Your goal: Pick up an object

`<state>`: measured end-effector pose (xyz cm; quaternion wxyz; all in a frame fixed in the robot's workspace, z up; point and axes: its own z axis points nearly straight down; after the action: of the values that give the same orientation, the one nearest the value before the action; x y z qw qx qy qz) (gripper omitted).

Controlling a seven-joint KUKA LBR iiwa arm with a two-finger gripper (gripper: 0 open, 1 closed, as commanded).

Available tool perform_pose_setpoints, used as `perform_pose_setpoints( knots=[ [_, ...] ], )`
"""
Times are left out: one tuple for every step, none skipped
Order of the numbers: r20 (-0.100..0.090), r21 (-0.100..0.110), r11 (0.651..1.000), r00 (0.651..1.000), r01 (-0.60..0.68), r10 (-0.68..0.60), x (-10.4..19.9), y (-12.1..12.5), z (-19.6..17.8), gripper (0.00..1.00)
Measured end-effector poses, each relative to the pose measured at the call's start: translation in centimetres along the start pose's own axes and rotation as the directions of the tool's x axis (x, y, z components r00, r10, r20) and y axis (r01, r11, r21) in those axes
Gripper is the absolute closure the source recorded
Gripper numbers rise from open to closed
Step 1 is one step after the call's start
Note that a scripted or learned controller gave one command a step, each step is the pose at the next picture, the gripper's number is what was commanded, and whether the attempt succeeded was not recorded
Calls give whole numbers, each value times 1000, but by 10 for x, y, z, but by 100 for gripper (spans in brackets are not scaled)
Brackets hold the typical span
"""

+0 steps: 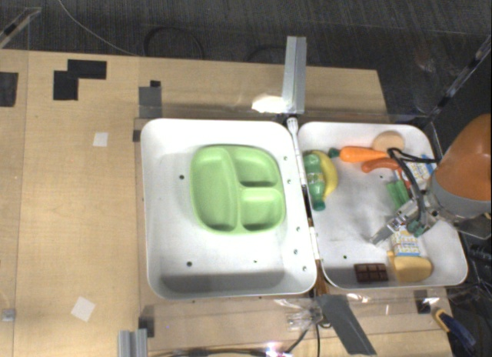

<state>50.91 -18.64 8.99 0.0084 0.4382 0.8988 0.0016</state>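
My gripper hangs low over the right bin, toward its right side, on the grey arm with the orange band. Just below it lies a small white and blue carton, next to a tan bread-like piece. A brown chocolate bar rests at the bin's front wall. An orange carrot, a curved orange piece and a green item lie further back. A green bottle and a yellow banana sit at the bin's left wall.
The left bin holds a light green divided plate. A round beige disc lies at the right bin's back edge. A metal post stands behind the divide between the bins.
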Motion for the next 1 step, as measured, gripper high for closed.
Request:
perform_pose_setpoints(
  knots=[
    [-2,3,1000,1000,-2,2,-7,12,0,0]
  ],
)
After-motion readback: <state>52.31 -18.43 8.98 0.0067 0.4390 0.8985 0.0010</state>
